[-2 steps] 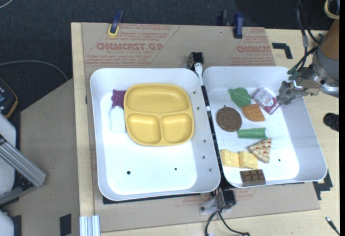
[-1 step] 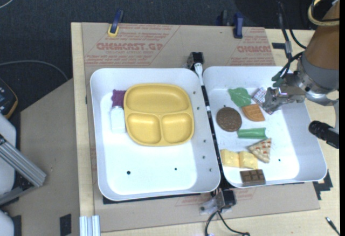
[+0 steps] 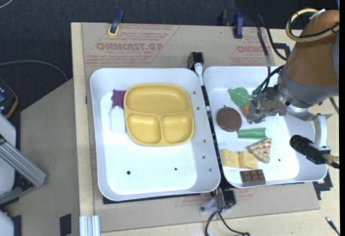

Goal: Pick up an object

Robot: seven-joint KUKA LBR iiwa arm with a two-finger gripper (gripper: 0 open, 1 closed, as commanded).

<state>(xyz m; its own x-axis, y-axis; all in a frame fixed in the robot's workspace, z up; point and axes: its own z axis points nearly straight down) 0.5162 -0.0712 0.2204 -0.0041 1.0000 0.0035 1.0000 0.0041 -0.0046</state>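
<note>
My gripper (image 3: 257, 111) hangs low in the right bin (image 3: 302, 173), near its middle. Its tip is just right of a brown round cookie (image 3: 229, 119) and just above a green pod (image 3: 252, 133). A small orange piece (image 3: 245, 110) shows at the gripper's left edge, partly hidden by it. A green leafy piece (image 3: 239, 95) lies just behind the gripper. Toward the front of the bin lie a pizza slice (image 3: 261, 149), yellow cracker squares (image 3: 239, 159) and a chocolate bar (image 3: 252, 177).
The left bin (image 3: 151, 175) holds a yellow divided plate (image 3: 159, 113), with a purple item (image 3: 118, 97) and a white item (image 3: 117, 119) at its left side. A black cylinder (image 3: 305, 148) on the arm sticks out over the right bin's right edge.
</note>
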